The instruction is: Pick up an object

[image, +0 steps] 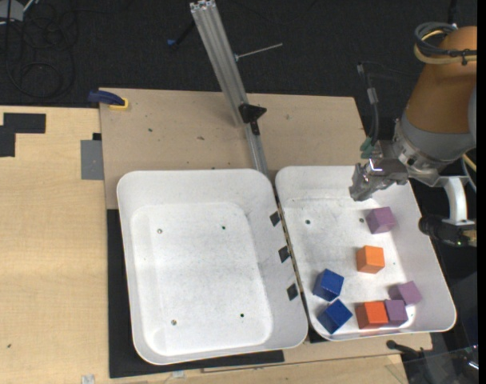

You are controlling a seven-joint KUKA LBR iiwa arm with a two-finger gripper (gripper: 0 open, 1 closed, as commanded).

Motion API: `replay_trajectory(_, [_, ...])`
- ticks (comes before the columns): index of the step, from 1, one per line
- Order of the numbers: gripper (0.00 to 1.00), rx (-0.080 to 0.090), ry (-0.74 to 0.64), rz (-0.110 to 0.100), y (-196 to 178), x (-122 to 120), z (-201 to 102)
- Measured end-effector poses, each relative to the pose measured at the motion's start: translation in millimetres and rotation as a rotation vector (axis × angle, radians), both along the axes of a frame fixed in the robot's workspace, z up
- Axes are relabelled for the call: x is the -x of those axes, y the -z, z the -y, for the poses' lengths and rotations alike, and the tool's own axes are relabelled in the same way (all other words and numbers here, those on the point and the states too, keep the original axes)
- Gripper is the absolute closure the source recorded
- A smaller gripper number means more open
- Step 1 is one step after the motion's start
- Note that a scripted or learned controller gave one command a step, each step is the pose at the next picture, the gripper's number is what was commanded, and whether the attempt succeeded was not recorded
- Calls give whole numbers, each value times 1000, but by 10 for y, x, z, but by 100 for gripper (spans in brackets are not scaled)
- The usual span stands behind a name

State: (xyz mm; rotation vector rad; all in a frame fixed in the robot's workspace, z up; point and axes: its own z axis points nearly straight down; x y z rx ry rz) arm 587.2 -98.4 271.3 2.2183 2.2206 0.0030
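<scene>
The right bin (323,206) holds several small blocks. A purple block (380,219) lies near its far right side, and an orange block (370,258) sits just below it. Two blue blocks (328,284) (336,316) rest near the front left of that bin. Along the front rim lie an orange block (373,314) and two purple ones (406,294) (396,312). My gripper (361,187) hangs over the far part of the right bin, up and left of the purple block, with nothing seen between its fingers.
The left bin (147,194) lies beside the right one, with black clips (284,254) along the shared edge. A slanted metal rail (227,70) rises behind the bins. A cable and bracket (449,214) sit off the right bin's edge.
</scene>
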Motion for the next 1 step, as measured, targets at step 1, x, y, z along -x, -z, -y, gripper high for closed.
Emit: replay_trajectory(1, [100,-2,-2,-5,17,-55,-528])
